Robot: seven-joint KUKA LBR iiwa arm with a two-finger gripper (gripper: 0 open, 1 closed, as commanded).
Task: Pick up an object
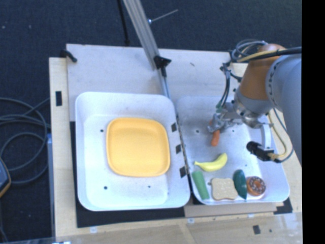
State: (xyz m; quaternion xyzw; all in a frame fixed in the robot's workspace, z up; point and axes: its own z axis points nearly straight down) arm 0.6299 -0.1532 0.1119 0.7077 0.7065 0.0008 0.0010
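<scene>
1. The gripper [217, 125] is low in the right bin [193, 111], near the bin's middle, and an orange carrot [215, 138] hangs or lies just under its tip. The top end of the carrot seems to be between the fingers, so they look closed on it, but the contact area is small and partly hidden, so this is a judgement.

2. The first risk is that the carrot slips out. The hold appears to be only at one end, and the rest of the carrot points down toward the bin floor. If the arm rises fast, the carrot could swing and fall.

3. It cannot be told whether the lower end of the carrot touches the floor. If it does, a sideways move could drag it and twist it out of the fingers.

4. A dropped carrot could land on the banana [212, 162], which lies near below it, and roll away from there.

5. The other things, a green piece [200, 185], the bread [223, 188], a dark green pepper [240, 183] and a donut [255, 185], lie at the near edge of the bin, well apart from the gripper, so a collision with them is not likely.

6. The yellow plate [137, 147] is in the left bin [91, 105], far from the action.
</scene>
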